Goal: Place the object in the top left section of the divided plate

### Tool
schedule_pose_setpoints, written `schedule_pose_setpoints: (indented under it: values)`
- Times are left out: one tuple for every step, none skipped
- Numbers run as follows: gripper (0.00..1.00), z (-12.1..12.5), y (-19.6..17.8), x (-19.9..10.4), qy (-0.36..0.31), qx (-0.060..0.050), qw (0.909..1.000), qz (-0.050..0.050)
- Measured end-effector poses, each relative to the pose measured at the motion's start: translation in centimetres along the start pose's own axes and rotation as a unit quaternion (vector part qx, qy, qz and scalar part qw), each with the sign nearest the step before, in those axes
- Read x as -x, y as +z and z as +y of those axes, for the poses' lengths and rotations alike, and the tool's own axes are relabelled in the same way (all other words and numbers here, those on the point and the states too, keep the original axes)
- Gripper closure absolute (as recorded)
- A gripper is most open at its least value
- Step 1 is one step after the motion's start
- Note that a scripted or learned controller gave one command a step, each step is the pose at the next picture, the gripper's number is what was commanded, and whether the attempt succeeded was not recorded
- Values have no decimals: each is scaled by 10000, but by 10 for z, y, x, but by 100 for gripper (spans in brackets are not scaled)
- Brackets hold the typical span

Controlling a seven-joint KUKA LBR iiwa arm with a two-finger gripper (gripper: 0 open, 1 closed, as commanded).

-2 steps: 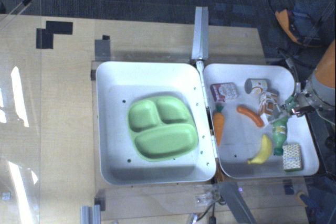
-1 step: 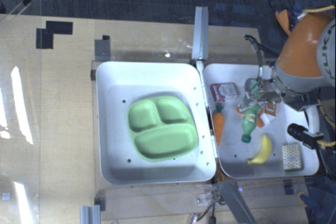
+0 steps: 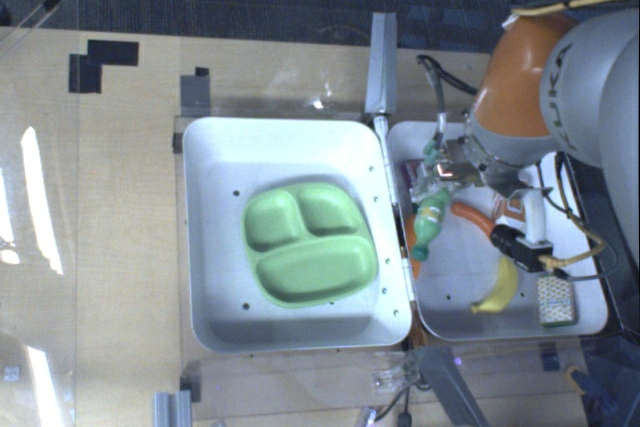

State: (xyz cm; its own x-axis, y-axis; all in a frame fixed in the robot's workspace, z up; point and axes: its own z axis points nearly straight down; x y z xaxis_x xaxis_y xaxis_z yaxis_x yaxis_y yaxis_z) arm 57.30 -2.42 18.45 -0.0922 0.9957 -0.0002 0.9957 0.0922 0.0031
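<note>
While the green divided plate (image 3: 310,245) sits unloaded in the left bin (image 3: 215,215), the arm works over the right bin (image 3: 590,320), so this looks like the picking step. The pincer (image 3: 445,170) hangs just above a green bottle (image 3: 430,220); whether it grips anything I cannot tell. Next comes a firm grasp, then a carry leftward. The wrist hides part of that bin; a banana (image 3: 498,290) lies nearby.

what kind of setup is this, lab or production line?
Most likely a robotics lab pick-and-place test cell: KUKA arm over two white bins, toy-like banana and green bottle as props, green divided plate, loose cables on the floor.
</note>
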Motion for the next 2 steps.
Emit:
schedule_pose_setpoints:
  values:
    - [100,20,-24,-9,626,2,9980,-4]
    - [100,-12,1,-42,873,-12,9962,1]
